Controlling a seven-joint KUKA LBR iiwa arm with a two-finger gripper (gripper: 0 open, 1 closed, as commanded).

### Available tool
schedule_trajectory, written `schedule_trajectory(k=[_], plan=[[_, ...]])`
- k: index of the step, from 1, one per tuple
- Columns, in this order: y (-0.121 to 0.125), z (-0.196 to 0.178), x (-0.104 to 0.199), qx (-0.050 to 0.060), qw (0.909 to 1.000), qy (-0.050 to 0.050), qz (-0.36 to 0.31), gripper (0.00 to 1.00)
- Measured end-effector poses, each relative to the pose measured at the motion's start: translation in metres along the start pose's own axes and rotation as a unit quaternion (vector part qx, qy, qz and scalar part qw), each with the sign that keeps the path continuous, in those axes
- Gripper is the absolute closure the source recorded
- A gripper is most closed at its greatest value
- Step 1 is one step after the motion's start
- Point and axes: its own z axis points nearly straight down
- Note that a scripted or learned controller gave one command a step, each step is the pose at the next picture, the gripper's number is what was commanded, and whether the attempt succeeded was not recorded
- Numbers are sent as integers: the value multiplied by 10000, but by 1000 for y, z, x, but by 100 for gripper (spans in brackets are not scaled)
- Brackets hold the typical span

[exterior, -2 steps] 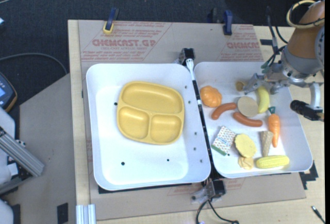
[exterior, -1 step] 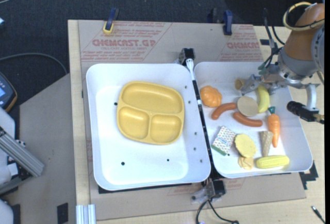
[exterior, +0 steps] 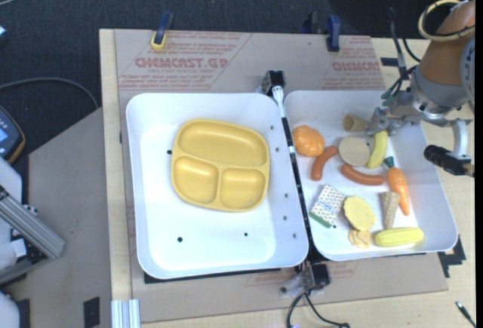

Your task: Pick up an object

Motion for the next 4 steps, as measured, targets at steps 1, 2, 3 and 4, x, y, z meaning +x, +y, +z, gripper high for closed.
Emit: schedule_trajectory(k=[1, 2, 3, 4], plan=[[-8, -52, 4, -14, 10000, -14, 18, 100], [-11, -112, 9, -12, 10000, -16, 16, 100], [-10, -130, 9, -15, 10000, -16, 16, 100], [-17, -140, 60, 15, 10000, 1, 6, 100]])
